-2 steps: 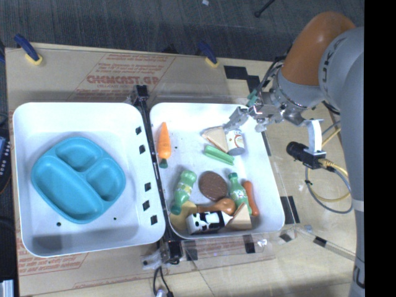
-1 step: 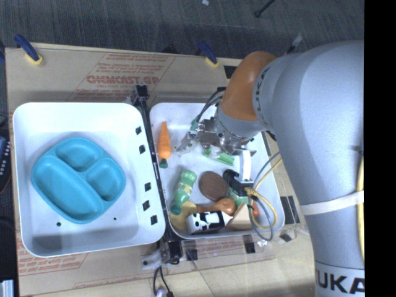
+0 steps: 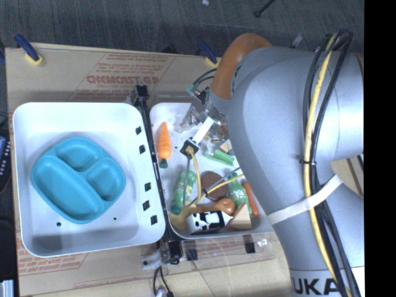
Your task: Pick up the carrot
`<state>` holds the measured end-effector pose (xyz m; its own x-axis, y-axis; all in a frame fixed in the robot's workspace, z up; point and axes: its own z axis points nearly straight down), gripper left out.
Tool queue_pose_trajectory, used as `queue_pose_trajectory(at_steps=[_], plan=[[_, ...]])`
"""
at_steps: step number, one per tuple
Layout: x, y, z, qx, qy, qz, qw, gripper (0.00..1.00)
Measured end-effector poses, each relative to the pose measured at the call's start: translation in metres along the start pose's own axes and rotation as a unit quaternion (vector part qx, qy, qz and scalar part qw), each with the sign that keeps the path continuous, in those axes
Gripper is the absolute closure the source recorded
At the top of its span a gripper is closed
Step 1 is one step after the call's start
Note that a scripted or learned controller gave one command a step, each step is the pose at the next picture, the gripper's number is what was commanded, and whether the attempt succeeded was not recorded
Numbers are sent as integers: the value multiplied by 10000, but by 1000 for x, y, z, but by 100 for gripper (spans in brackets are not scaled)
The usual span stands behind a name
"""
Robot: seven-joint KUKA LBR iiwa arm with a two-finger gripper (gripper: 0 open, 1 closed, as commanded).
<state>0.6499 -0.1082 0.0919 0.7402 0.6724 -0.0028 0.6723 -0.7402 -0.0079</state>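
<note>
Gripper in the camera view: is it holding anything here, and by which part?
Cannot be told: the gripper sits over the right bin, apart from the carrot, which lies against the bin's left wall.

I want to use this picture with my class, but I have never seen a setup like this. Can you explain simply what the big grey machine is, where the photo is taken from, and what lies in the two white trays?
The big grey shape is a robot arm with an orange band near its wrist. It reaches in from the right. The one camera is fixed above the bench and looks down at a slant.

Two shallow white bins sit side by side. The left bin holds a blue divided plate. The right bin holds a jumble of small things. The carrot, which the arm is meant to pick up, lies near the bin's left wall. Below it lie a green bottle and a black-and-white toy that looks like a cow.

The gripper hangs over the back of the right bin, to the right of the carrot. The carrot is not held.
</note>
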Motion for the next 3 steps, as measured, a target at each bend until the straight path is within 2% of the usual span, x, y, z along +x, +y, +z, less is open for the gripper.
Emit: queue_pose_trajectory(at_steps=[1, 2, 3], plan=[[8, -19, 1, 25, -15, 1760, 9844, 0], [-37, -58, 1, 11, -18, 2064, 9785, 0], [-14, -34, 0, 5, -11, 2584, 9660, 0]])
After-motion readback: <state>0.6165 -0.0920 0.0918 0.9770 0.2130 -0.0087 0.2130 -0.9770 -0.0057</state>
